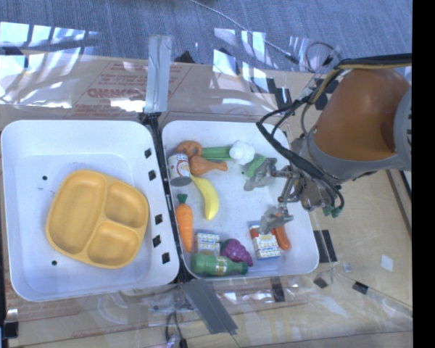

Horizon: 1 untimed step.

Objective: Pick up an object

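1 fixed camera looks down at a slant on both bins (80, 133); arm (355, 118) enters right.

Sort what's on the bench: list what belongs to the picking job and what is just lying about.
Belongs to the job:
gripper
right bin
banana
carrot
grapes
green bottle
small can

Lying about:
left bin
yellow divided plate
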Each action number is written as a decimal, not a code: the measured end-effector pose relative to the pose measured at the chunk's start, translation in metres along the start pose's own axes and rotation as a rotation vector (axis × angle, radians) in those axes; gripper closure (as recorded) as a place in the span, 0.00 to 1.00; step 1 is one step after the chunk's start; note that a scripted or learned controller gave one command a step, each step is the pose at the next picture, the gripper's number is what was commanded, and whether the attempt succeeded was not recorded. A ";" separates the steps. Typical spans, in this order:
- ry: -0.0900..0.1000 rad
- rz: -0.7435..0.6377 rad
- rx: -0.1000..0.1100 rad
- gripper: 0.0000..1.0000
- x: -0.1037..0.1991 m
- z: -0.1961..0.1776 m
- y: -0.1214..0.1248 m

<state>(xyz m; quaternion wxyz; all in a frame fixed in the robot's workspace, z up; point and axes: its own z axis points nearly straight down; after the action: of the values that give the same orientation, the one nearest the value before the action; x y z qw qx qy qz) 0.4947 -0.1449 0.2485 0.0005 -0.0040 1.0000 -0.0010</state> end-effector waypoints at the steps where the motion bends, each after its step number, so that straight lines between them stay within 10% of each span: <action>1: 0.012 0.174 -0.004 0.00 -0.040 0.127 0.032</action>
<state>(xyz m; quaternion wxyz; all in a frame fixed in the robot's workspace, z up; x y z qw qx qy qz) 0.5345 -0.1124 0.1211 -0.0053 0.0829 0.9965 0.0013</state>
